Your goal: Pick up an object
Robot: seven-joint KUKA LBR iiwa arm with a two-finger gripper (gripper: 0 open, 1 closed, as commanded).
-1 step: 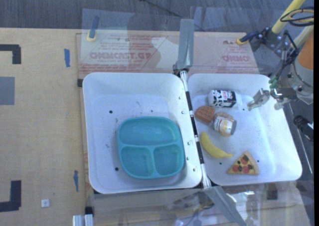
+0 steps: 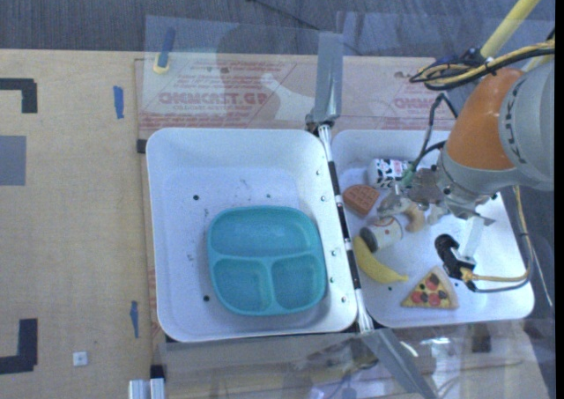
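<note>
**Arm over right bin, toys beneath the wrist**

Camera view: The arm (image 2: 493, 137) is reaching in from the right and hanging over the right bin (image 2: 511, 296). Its gripper (image 2: 414, 203) is sitting low among the toys near that bin's left half; whether the pincer is wide, narrow or closed on anything cannot be told, because the wrist and cabling are covering it.

The banana (image 2: 377, 263) is lying flat near the bin's left wall, long axis running from upper left down to lower right, tip pointing toward the pizza slice (image 2: 432, 291). The pizza slice is lying near the front edge, point facing up-screen. A brown round toy (image 2: 360, 199) is sitting just beside the divider between the bins, and a small black-and-white toy (image 2: 388, 171) is lying behind it. A small cylinder toy (image 2: 384, 234) is lying just left of the gripper, partly hidden.

Open floor is showing in the right bin's far right and front corner. The left bin (image 2: 176, 177) is holding a teal divided tray (image 2: 264, 258) toward its front, with bare floor behind it.

A black cable end (image 2: 451, 256) is dangling below the wrist.
</note>
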